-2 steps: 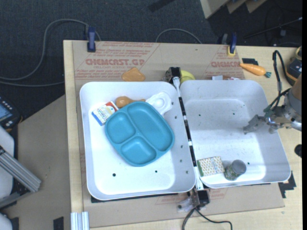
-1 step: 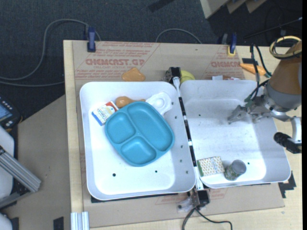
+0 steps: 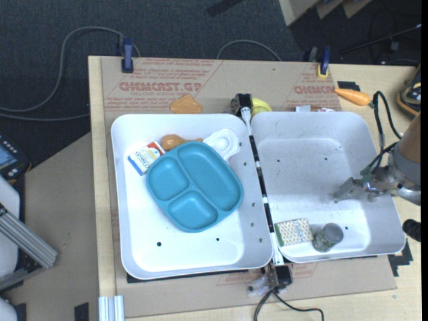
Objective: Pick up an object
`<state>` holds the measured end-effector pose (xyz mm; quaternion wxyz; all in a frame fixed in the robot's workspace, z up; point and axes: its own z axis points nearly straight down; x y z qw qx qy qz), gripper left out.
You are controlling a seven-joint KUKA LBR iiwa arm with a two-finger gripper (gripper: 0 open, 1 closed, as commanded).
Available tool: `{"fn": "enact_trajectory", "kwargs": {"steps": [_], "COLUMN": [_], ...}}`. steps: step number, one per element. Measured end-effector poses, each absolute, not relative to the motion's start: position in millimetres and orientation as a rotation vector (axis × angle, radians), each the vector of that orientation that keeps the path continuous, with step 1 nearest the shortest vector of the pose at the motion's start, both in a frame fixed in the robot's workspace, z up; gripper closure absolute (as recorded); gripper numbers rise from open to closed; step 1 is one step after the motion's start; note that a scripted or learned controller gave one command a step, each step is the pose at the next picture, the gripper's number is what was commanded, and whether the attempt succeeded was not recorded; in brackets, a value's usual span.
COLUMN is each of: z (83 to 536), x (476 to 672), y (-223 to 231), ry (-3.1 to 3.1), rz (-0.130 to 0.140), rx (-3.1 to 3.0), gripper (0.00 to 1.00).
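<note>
- Blue 3-compartment tray [image 3: 194, 186] lying in left bin [image 3: 134, 246], over small items.
- Gripper [image 3: 348, 190] hovering in right bin [image 3: 301, 152]; finger spread unclear, nothing visibly held.
- Patterned packet [image 3: 293, 231] and grey round object [image 3: 328, 236] sitting near front wall.

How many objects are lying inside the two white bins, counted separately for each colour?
Blue: 1, the divided tray.
White: 2, the small white piece and the carton with blue print.
Orange: 1, the small object behind the tray.
Speckled: 1, the patterned square.
Grey: 1, the round object.
Total: 6.
</note>
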<state>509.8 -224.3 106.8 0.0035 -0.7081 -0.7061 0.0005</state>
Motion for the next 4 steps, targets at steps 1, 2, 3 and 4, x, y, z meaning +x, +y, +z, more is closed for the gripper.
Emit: {"fn": "enact_trajectory", "kwargs": {"steps": [1,2,3,4], "z": [116.5,186.0,182.3,98.4], "x": [513.6,586.4,582.7,499.5], "y": [-223.2,-156.2,-158.9,-203.1], "ry": [-2.222,-2.234,-2.224,-2.205], "rz": [-0.002,-0.007,0.000,0.010], "rx": [-2.222,-2.220,-2.220,-2.222], "gripper": [1.00,1.00,0.00,0.00]}}
